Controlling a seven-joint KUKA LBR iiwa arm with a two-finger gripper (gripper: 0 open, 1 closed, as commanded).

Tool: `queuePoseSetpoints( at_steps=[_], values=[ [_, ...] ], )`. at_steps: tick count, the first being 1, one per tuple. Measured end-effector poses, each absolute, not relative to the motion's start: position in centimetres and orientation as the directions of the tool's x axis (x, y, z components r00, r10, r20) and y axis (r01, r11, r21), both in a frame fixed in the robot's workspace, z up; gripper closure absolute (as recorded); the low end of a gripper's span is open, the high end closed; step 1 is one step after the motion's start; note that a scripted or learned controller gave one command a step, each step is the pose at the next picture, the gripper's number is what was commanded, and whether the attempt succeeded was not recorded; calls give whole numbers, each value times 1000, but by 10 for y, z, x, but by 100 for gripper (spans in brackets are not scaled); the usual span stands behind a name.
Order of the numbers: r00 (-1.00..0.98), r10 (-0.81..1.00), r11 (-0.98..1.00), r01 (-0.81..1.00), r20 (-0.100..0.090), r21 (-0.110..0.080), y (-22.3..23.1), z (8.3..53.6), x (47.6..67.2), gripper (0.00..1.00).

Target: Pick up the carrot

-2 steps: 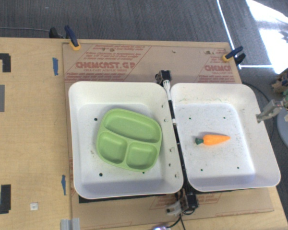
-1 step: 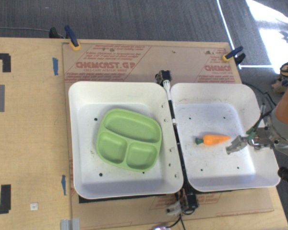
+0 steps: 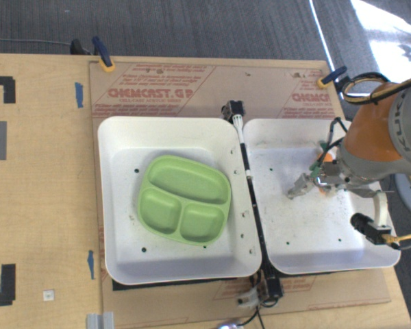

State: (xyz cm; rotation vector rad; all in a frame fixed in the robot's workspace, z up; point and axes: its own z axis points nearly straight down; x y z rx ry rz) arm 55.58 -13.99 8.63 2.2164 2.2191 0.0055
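Left bin (image 3: 116,204), nearest item: a green three-compartment plate (image 3: 183,199) lies flat near its centre, tilted slightly clockwise.

Right bin (image 3: 288,252): the gripper (image 3: 303,186) sits low over the floor at roughly 3 o'clock from the bin's centre, the grey arm (image 3: 377,132) with its orange band entering from 3 o'clock. Jaw state cannot be determined.

The carrot (image 3: 323,159): only small orange patches are visible, just beside the gripper body at its 2 o'clock, mostly hidden by cables and wrist; shape unclear.

Farther back, cardboard (image 3: 192,88) printed in red underlies both bins, held by clamps (image 3: 104,57).
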Motion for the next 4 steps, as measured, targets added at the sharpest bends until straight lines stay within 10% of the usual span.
queuePoseSetpoints(
  at_steps=[1,2,3,4],
  values=[
    [-2,1000,2,1000,-2,3,-182,153,601,0],
    [-9,1000,9,1000,16,2,-209,95,606,0],
    [-9,1000,9,1000,4,4,-213,105,605,100],
    [-2,1000,2,1000,-1,4,-175,193,594,100]
  ],
)
